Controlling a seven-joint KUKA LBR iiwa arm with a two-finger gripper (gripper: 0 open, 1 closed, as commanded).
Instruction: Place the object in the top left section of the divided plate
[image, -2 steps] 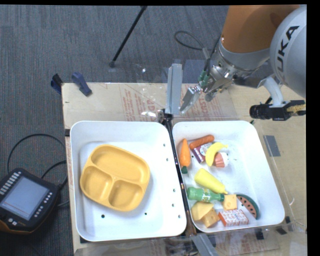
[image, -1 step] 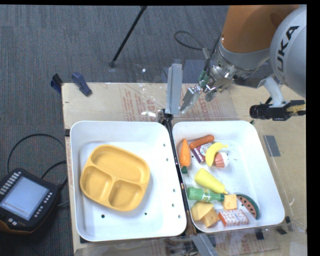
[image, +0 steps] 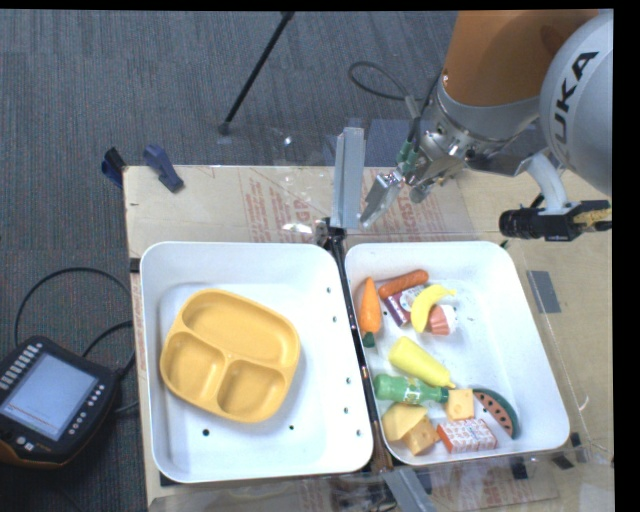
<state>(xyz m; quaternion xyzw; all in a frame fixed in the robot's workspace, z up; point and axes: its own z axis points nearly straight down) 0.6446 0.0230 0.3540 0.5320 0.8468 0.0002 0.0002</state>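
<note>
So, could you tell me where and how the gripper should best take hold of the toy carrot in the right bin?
Probably grip the carrot across its orange middle, coming straight down from above. It lies flat and lengthwise by the right bin's left wall, so closing across its narrow width suits it; the wall leaves little room on that side.

Divided plate (image: 231, 354) lies in left bin (image: 170, 262) (toy foods (image: 425, 365) in right bin (image: 520, 300)).

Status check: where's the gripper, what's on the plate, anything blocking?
Gripper raised above the bench behind the bins, nothing visible between its fingers. Divided plate in left bin, sections bare. Toy food all in right bin. Path looks clear.
</note>
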